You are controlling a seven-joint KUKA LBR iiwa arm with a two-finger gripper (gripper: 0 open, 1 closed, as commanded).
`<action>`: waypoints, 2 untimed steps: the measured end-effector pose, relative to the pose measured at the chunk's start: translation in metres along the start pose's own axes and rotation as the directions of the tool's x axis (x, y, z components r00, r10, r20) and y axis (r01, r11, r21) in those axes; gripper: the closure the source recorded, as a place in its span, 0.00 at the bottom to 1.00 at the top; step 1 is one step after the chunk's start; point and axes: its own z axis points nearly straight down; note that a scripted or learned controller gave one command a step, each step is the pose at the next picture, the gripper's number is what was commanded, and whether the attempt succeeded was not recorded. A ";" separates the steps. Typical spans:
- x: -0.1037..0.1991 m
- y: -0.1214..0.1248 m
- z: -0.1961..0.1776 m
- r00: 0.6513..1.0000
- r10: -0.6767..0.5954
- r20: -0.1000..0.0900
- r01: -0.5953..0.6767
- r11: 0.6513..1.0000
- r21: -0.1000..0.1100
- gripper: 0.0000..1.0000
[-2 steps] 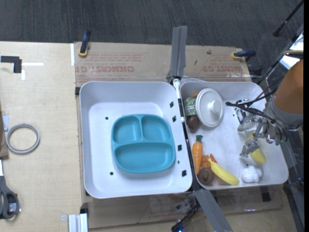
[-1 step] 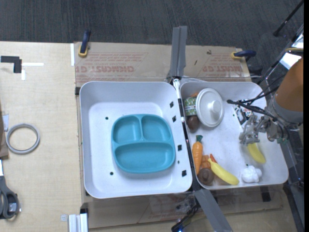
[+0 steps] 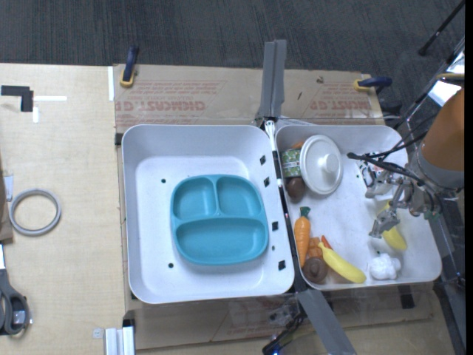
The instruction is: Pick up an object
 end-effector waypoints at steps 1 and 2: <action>-0.001 0.000 -0.010 1.000 -0.001 0.004 0.001 1.000 0.001 1.00; -0.001 0.000 -0.010 1.000 -0.002 0.004 0.002 1.000 0.001 0.00</action>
